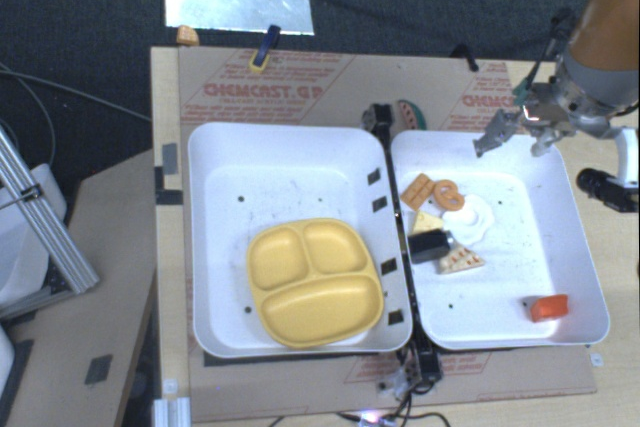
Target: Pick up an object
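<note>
Gripper (512,137) hovers with fingers spread and nothing between them, above the right bin's (580,215) far edge. Your easiest target is the orange block (548,307), alone near the front right corner; descend straight over it, avoiding the crowded cluster of small pieces (445,225).

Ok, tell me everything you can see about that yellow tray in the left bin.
The yellow tray looks like matte plastic, rounded at its corners, with three compartments: two small ones at the far side, one wide one nearer the camera. It lies flat, slightly rotated, in the left bin toward its near right corner. All three compartments look bare.
</note>
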`<state>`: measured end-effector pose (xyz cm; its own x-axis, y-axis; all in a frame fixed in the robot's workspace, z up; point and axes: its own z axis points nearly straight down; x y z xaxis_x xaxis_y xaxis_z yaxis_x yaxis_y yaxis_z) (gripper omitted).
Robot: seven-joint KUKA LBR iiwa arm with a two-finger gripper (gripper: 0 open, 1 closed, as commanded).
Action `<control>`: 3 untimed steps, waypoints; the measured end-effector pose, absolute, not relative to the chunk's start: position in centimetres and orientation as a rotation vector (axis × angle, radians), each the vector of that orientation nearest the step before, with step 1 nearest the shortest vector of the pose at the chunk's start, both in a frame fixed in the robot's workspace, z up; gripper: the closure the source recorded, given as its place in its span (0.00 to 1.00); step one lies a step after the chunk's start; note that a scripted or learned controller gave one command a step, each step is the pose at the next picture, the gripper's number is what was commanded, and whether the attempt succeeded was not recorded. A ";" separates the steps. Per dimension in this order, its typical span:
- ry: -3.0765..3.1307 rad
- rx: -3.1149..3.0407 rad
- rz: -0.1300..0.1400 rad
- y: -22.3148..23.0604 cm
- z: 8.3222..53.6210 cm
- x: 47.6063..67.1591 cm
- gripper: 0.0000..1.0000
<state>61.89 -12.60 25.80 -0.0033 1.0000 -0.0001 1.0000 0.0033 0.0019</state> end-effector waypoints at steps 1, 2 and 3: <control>2.219 2.228 -0.004 -21.0 15.3 55.6 0.00; 2.228 2.226 -0.002 -16.4 9.2 49.3 0.00; 2.219 2.220 0.001 -20.8 11.6 48.7 0.00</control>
<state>48.68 -20.81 11.59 0.0005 1.0000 -0.0016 1.0000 -0.0005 0.0028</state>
